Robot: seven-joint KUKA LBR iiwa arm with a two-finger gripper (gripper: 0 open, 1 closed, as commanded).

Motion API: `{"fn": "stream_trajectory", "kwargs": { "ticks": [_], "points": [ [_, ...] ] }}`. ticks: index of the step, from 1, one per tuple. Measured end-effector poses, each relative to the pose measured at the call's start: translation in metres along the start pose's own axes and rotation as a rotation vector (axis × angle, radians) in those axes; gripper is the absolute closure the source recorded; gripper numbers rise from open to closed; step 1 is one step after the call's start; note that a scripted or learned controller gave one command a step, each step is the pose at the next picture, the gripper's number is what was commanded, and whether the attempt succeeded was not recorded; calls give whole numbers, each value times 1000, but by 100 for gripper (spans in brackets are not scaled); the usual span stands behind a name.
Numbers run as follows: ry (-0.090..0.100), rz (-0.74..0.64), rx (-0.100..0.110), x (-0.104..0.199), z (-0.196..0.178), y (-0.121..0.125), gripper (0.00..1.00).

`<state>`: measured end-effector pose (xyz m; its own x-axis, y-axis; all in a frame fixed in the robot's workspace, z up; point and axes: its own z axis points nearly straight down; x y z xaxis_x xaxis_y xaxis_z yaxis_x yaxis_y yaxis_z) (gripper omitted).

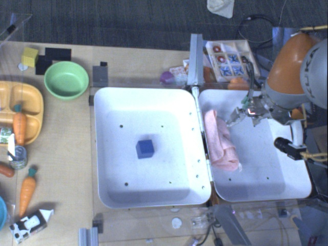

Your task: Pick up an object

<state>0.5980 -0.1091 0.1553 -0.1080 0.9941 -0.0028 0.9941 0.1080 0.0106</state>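
The pink cloth (pixel 221 142) lies bunched along the left side of the right bin (pixel 266 188), and a blue cube (pixel 145 148) sits mid-left bin (pixel 154 106); nothing is lifted, so your pick is yet to be made. The gripper (pixel 245 113) hovers just above and right of the cloth, holding nothing that you can see; whether it is spread, you cannot tell.

The frame's right edge cuts off the grey arm (pixel 312 60).
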Motion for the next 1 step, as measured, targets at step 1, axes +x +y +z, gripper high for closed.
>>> {"fn": "stream_trajectory", "kwargs": {
  "ticks": [1],
  "points": [
    [-2, -238, -7, 22, 62, 8, 0]
  ]
}}
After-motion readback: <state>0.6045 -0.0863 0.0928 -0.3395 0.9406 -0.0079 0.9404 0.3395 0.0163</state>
